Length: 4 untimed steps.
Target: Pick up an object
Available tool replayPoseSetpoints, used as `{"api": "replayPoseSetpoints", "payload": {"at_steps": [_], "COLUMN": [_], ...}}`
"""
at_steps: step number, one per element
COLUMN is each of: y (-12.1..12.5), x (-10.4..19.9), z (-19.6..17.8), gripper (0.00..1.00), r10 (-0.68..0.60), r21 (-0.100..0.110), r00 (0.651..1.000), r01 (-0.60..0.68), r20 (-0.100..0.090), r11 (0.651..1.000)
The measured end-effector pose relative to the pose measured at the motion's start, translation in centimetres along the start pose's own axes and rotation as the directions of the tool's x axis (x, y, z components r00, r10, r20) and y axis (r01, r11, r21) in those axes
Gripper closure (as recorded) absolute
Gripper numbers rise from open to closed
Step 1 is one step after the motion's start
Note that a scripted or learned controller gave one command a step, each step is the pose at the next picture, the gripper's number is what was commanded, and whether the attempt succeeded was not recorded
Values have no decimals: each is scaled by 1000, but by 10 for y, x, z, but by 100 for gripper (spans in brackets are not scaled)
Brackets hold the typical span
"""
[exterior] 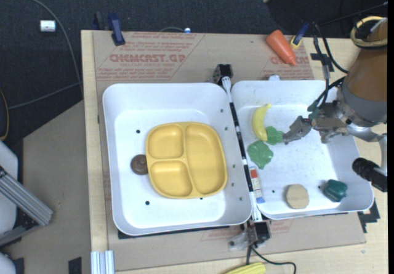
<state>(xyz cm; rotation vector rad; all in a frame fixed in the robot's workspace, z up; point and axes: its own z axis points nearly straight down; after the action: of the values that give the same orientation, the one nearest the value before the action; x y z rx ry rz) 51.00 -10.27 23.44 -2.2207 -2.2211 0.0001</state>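
In the left white bin (pixel 117 143) a yellow three-compartment plastic plate (pixel 184 160) lies beside a small brown disc (pixel 140 164), while in the right white bin (pixel 345 162) a yellow banana (pixel 261 120) runs lengthwise toward the bench's far edge, near green lumps (pixel 261 153), and the gripper (pixel 294 132) reaches at one lump, fingers' state unclear.

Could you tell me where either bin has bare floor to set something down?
Left bin: only strips around the yellow divided plate, widest along the far wall. Right bin: open middle between green block, tan disc and teal piece. Crowded by banana and gripper.
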Motion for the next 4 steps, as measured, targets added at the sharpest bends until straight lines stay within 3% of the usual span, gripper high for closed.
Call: {"api": "replayPoseSetpoints", "payload": {"at_steps": [1, 2, 3, 4], "y": [75, 101, 85, 139], "x": [3, 10, -3, 4], "z": [63, 130, 150, 149], "gripper": [0, 0, 0, 0], "r10": [0, 0, 1, -1], "r21": [-1, 2, 2, -2], "r00": [1000, 1000, 1000, 1000], "r01": [0, 0, -1, 1], "r20": [1, 0, 0, 1], "r11": [1000, 1000, 1000, 1000]}}
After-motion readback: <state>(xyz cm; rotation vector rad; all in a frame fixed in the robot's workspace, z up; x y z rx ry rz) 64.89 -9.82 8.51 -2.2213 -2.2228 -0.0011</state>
